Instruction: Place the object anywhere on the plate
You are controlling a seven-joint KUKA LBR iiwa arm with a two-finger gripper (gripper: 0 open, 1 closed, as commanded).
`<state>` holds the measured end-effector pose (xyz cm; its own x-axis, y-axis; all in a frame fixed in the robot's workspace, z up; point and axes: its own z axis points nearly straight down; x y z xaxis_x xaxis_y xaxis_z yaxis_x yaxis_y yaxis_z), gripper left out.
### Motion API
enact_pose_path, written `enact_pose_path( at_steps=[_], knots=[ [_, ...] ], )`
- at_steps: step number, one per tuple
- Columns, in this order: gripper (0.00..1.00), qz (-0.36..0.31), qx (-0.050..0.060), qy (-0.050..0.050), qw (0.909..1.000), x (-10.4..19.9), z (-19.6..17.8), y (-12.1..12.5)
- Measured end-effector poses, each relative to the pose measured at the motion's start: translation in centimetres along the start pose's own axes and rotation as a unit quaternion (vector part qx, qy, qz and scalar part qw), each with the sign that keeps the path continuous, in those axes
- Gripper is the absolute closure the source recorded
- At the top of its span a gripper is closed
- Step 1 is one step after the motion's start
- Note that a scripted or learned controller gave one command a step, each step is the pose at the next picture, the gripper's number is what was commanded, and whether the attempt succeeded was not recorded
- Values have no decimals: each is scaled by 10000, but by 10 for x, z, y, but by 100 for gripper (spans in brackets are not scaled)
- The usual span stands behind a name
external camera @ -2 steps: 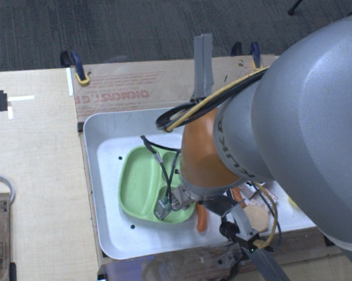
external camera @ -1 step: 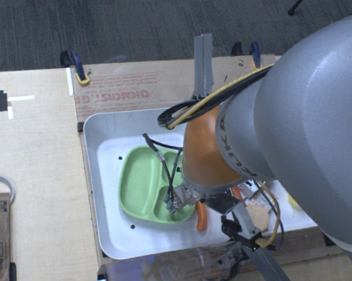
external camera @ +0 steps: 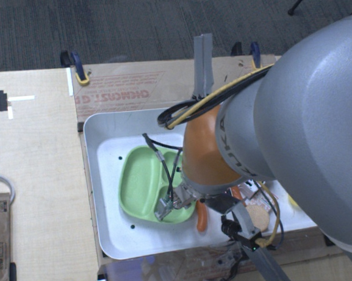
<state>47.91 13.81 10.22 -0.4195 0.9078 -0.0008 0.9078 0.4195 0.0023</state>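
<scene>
A light green plate (external camera: pixel 140 183) lies in the left part of the white bin (external camera: pixel 107 192). My gripper (external camera: pixel 165 207) hangs low over the plate's near right rim, below the orange wrist band. An orange, sausage-shaped object (external camera: pixel 200 218) lies on the bin floor just right of the plate's rim, a short way right of the gripper. The arm's large grey body hides most of the bin's right side.
A beige lump (external camera: pixel 258 217) and a small red piece (external camera: pixel 236 193) lie right of the orange object, partly under the arm. Black cables (external camera: pixel 159 153) droop over the plate. The bin's near wall (external camera: pixel 149 250) runs close below the gripper.
</scene>
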Motion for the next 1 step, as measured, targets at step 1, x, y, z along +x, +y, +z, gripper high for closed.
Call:
enact_pose_path(
  at_steps=[1],
  knots=[
    [100,27,14,-1,10000,-2,-8,-1]
  ],
)
